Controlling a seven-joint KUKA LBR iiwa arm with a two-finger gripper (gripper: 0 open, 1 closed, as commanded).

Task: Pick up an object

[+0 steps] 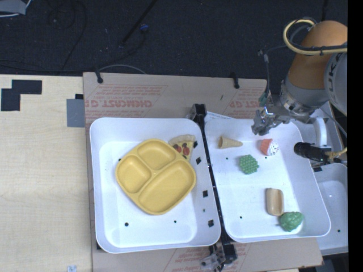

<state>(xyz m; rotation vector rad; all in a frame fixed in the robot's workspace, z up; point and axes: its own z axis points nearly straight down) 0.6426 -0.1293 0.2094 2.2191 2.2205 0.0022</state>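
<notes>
Your arm reaches in from the right, its tool (264,123) hanging at the far edge of the right bin (309,169) — you cannot tell whether it is spread or pressed together. Just beside it lies a red-and-white strawberry piece (268,147). Also in that bin: an ice-cream cone (229,143), a green berry cluster (248,164), a tan bread roll (274,201) and a broccoli floret (291,221). The left bin (108,208) holds a yellow divided plate (156,176), a pizza slice (182,145) touching its far rim.
</notes>
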